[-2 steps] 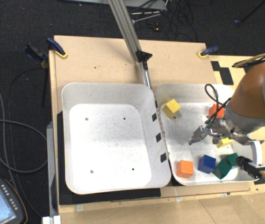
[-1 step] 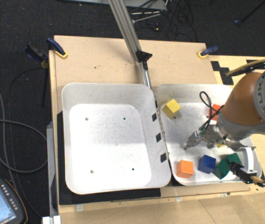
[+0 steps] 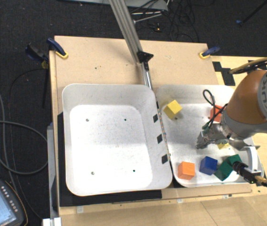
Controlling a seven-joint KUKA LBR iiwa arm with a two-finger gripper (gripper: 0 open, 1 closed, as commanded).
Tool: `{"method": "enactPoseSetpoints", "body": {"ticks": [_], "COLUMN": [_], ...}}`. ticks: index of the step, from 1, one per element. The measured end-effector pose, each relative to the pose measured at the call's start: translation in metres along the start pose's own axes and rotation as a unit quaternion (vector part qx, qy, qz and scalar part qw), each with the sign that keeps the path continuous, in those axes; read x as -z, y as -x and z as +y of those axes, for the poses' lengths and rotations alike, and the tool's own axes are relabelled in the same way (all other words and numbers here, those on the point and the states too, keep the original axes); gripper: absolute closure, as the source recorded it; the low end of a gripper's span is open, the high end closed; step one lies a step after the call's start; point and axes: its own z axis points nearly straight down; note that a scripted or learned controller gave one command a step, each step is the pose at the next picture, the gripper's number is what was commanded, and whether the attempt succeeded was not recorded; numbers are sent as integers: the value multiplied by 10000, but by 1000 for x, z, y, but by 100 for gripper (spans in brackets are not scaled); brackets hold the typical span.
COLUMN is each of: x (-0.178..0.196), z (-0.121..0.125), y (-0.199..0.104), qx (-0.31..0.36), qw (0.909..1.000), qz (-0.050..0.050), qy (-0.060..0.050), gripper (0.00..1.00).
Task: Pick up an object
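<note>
The right bin (image 3: 185,126) holds a yellow block (image 3: 173,109) near its far left, an orange block (image 3: 186,170) and a blue block (image 3: 208,165) at the front, and a green block (image 3: 228,167) beside the blue one. A red-orange piece (image 3: 215,113) peeks out by the arm, and a small yellow piece (image 3: 222,145) lies under the wrist. My gripper (image 3: 205,141) is low over the bin's middle right, above the blue block and apart from it.
The left bin (image 3: 109,135) sits beside the right one. A metal pole (image 3: 128,27) slants across the bench's back to the bins' shared edge. Clamps (image 3: 58,48) sit at the far bench corners. The grey arm (image 3: 251,105) covers the right bin's right side.
</note>
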Motion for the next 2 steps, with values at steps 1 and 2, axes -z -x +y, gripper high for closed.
{"method": "enactPoseSetpoints", "body": {"ticks": [1, 2], "x": [53, 115], "z": [-6, 0], "y": [8, 2], "qx": [-4, 22], "qw": [10000, 10000], "qz": [-10, -11], "qy": [18, 30], "gripper": [100, 100]}}
